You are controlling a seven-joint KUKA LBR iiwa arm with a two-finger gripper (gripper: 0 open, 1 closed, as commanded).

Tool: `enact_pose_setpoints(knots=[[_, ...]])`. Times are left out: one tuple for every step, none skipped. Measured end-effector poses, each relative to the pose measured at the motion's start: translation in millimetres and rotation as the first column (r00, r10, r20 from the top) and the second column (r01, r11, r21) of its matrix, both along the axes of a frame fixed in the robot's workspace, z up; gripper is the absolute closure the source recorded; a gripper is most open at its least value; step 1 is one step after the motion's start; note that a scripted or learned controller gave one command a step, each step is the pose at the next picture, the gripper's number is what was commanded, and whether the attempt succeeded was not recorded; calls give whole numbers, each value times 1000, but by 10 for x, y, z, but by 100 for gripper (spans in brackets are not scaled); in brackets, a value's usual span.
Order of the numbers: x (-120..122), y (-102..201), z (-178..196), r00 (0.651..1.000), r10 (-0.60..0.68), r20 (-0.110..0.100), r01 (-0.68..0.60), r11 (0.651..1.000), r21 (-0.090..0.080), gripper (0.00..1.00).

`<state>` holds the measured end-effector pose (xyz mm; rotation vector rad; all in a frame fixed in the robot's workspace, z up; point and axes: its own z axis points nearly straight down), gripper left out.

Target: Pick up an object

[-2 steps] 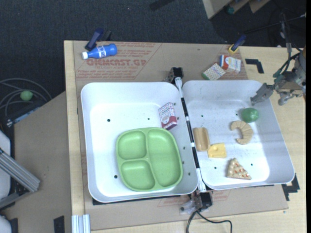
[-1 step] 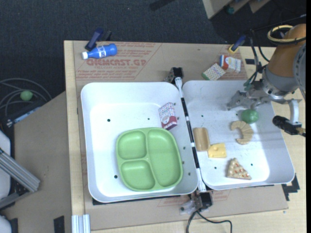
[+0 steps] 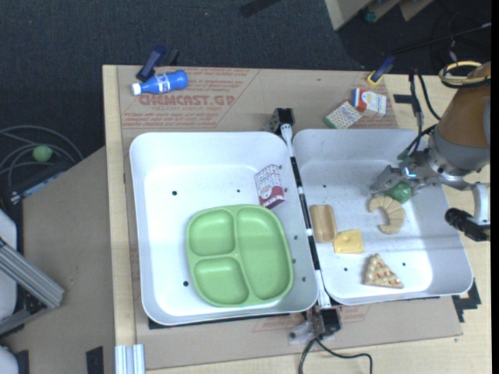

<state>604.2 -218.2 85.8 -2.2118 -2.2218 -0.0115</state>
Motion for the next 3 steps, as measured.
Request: enact_pose_setpoints(knots=[[-8,-38,95,1000,-2,1,2,1000,-8,100],[-831,504,485,1000,-4,-2,4,1000,-9,100],[-1028,1519,988,1000,-2,-1,2,1000,-8,100]])
